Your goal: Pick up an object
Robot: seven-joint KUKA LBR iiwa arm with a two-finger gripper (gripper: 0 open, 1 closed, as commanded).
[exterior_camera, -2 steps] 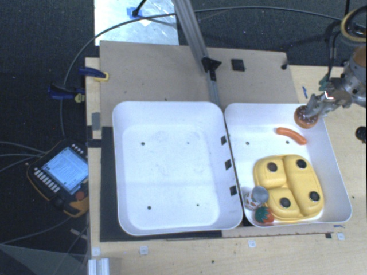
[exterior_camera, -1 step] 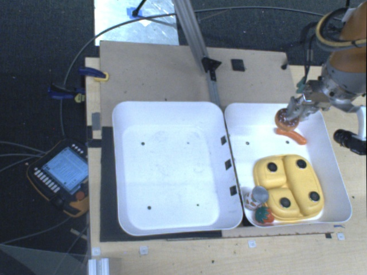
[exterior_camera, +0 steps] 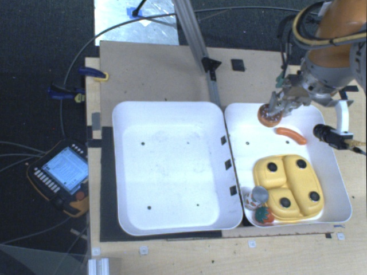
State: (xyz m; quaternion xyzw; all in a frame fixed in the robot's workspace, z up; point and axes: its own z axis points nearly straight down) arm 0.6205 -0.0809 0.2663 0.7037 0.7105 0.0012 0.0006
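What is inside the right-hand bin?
The right bin holds a yellow tray, an orange sausage-shaped piece, a brown round object under the gripper, and small items by the near-left corner, too small to identify.

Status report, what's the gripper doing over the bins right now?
Gripper low over round brown object, right bin's far edge. Grasp unconfirmed. Orange piece close beside; yellow tray nearer.

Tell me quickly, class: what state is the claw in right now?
Claw: low at the far edge of the right bin, right over a small round brown thing; whether it is open, closed or gripping cannot be told.
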